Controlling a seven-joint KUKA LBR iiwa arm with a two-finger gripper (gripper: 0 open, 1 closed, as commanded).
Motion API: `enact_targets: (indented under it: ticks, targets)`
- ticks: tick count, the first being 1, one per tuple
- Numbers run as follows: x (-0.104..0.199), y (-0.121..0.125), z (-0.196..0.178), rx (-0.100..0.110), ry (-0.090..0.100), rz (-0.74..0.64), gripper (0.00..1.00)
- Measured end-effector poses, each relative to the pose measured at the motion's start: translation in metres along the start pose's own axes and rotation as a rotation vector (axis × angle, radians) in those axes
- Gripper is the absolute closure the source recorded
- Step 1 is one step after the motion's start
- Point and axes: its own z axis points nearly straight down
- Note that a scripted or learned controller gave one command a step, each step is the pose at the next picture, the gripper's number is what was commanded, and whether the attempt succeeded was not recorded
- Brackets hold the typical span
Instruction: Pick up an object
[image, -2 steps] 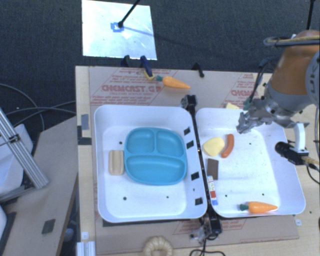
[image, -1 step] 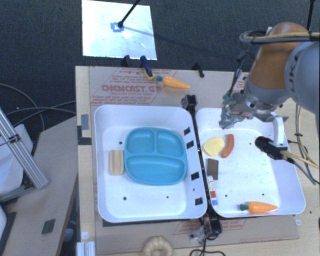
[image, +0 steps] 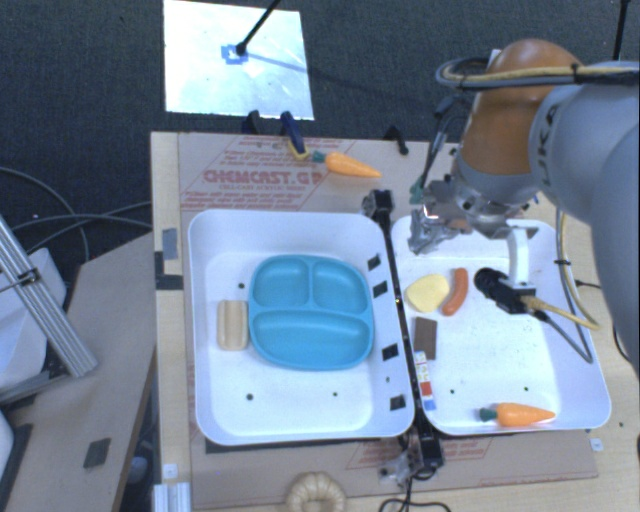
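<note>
- Now the pincer (image: 431, 232) hangs over the far left corner of the right bin (image: 560, 345), close to the wall it shares with its neighbour. Whether it is apart or together I cannot tell from this slant, and nothing shows clamped in it.
- Nearest to it is a yellow piece (image: 427, 292), lying on the bin floor just on the near side of the pincer and almost straight below it in the view.
- Touching or just beside that piece, on its right, lies a sausage (image: 456, 291). Its long axis runs near to far with a slight lean, so I judge that a grip would have to close across it from left to right.
- Either of these looks like the likeliest pick. The move it calls for is a short shift toward the near side, then a descent.
- Further toward the near side in the same bin are a brown block (image: 425, 336) by the left wall and a carrot (image: 515, 414) near the front rim, well apart from the pincer.
- To the left, the left bin (image: 290, 405) holds a blue divided plate (image: 310, 310), with a tan piece (image: 232, 325) just beside its left edge.
- Beyond both bins, a second carrot (image: 347, 165) rests on the cardboard sheet (image: 250, 178).
</note>
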Motion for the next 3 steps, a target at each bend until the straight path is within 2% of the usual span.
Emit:
enact_targets:
  ticks: [1, 2, 3]
  targets:
    - [0.027, 0.020, 0.015, 0.000, -0.001, 0.002, 1.00]
    - [0.017, 0.018, 0.012, 0.001, -0.002, 0.009, 1.00]
    - [0.021, 0.009, 0.018, 0.002, -0.002, 0.008, 1.00]
